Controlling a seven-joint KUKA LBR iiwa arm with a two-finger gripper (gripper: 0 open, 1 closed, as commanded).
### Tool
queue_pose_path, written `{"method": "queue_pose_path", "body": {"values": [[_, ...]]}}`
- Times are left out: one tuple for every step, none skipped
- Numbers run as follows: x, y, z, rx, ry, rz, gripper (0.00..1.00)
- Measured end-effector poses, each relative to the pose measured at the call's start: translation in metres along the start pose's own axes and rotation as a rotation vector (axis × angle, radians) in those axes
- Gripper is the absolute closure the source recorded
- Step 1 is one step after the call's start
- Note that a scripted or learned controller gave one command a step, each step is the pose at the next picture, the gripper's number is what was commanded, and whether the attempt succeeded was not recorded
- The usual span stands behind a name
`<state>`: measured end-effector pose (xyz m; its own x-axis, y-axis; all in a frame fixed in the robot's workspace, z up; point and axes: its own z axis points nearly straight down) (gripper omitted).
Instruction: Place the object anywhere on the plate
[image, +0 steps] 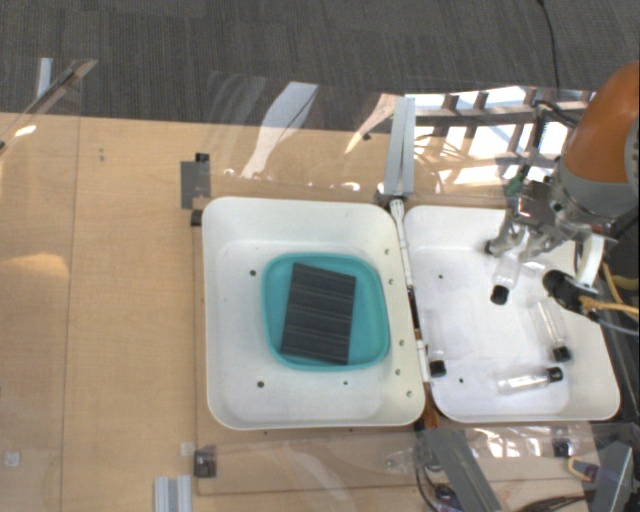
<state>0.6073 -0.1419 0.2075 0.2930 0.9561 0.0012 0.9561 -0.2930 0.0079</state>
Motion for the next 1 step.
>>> {"method": "queue_pose_path", "body": {"values": [[0.0, 0.0, 0.0, 0.0, 0.0, 0.0, 0.0]]}}
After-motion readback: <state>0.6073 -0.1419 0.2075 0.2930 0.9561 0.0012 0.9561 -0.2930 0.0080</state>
